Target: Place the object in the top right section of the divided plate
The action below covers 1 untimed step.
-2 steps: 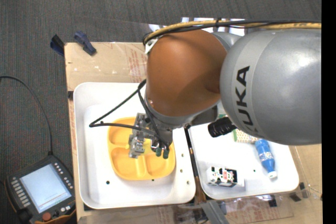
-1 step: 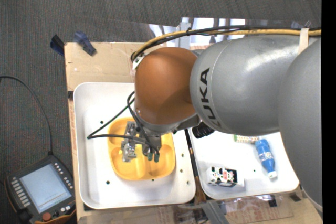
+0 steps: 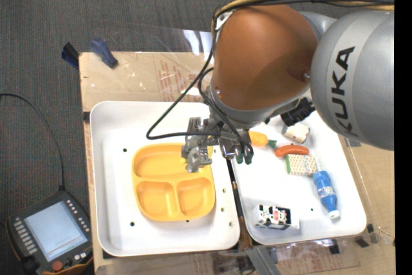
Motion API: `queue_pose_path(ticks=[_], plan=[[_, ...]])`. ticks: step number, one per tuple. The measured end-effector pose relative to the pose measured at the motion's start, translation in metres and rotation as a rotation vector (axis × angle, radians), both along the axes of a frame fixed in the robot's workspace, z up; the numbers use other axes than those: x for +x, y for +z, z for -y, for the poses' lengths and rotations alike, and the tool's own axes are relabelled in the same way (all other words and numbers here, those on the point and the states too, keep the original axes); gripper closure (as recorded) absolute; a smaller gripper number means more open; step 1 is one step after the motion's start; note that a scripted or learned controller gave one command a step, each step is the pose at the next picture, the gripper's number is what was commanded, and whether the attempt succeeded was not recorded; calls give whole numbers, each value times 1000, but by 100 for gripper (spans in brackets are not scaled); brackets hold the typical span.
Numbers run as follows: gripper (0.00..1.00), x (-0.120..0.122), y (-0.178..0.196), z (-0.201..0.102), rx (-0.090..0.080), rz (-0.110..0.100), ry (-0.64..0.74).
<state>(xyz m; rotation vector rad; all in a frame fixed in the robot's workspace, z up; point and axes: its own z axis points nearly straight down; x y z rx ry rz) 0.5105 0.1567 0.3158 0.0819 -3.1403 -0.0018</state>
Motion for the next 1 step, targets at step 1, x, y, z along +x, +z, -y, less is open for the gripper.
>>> queue_pose_path(ticks=[1], plan=[[0, 0, 0, 0, 0, 0, -1]])
